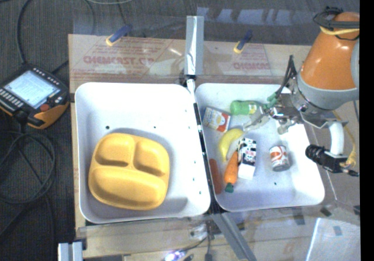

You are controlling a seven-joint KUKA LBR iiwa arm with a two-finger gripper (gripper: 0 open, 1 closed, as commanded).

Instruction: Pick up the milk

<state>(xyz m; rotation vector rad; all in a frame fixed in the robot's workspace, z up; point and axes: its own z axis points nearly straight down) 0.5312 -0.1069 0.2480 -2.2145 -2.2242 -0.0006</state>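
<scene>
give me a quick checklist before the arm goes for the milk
1. Milk carton in view in the right bin: ok.
2. Top of carton unobstructed: ok.
3. Room beside it: not ok, carrot and banana crowd its left side.
4. Can apart from carton: ok.
5. Gripper over carton: not ok, it sits up by the green bottle.
6. Finger state: cannot tell.

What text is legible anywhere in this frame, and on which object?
Faded red print on the brown cardboard sheet behind the bins: mirrored and washed out, not readable.
Orange-and-white juice carton: label blurred.
Black-and-white cow-patterned milk carton: no legible words.
Small red-and-white can: print too small.
Handheld pendant screen: glare, unreadable.
</scene>
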